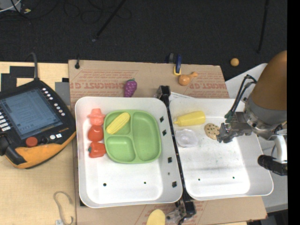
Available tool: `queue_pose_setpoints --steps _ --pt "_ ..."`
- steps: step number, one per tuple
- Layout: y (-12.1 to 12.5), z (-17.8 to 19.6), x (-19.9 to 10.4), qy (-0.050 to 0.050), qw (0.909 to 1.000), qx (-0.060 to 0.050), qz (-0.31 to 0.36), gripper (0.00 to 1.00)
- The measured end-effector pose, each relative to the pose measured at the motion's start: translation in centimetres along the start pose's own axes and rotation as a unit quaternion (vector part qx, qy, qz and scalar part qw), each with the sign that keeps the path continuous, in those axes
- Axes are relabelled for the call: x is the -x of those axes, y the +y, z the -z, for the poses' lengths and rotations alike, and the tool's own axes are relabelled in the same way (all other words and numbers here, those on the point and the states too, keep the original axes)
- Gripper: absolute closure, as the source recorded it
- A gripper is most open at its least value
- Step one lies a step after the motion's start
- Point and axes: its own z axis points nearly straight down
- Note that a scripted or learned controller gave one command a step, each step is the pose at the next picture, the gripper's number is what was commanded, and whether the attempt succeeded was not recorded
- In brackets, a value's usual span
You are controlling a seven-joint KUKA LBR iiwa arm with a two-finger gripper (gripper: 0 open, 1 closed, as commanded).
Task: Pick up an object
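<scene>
Camera view. Cardboard sheet (108,76) behind the bins: printed lettering, upside down, not legible.

Left bin (119,186): green divided plate (136,142) holding a corn cob (117,122); red-orange toys (95,132) beside it.

Right bin (225,182): yellow object (190,118), cookie (211,130), clear item (186,137); front half bare.

Gripper (224,136): low, just right of the cookie; finger state cannot be told.

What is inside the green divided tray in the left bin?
The green tray holds a yellow corn cob in its upper-left compartment. Its other two compartments show bare green. Whatever lies beneath the tray itself is covered.
</scene>
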Motion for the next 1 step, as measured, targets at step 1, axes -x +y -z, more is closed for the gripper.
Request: queue_pose_setpoints --steps 1 --pt "-4.5 -0.68 -3.41 0.0 1.0 -0.001 0.0 1.0"
